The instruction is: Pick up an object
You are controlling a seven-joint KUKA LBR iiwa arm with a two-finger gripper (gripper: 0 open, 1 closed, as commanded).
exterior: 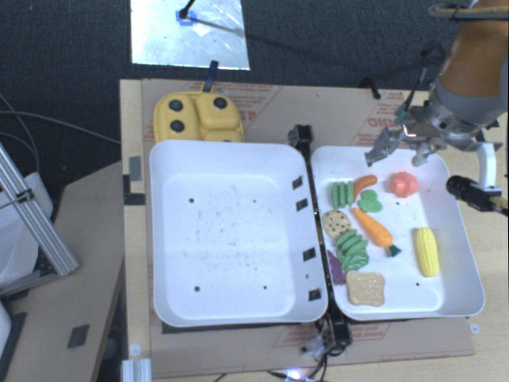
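The hand [400, 151] is hovering with fingers spread, grasping nothing, over the right bin's [460, 253] far edge, near the pink toy [403, 184].

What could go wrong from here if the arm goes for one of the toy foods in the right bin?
The tool hangs open above the right bin's far edge, holding nothing. The pink piece sits just below it, close to the rim, so one finger may strike the wall. The carrot, cookie and green pieces lie packed together; a descent there could nudge neighbours or pinch two. The corn is rounded and may roll free.
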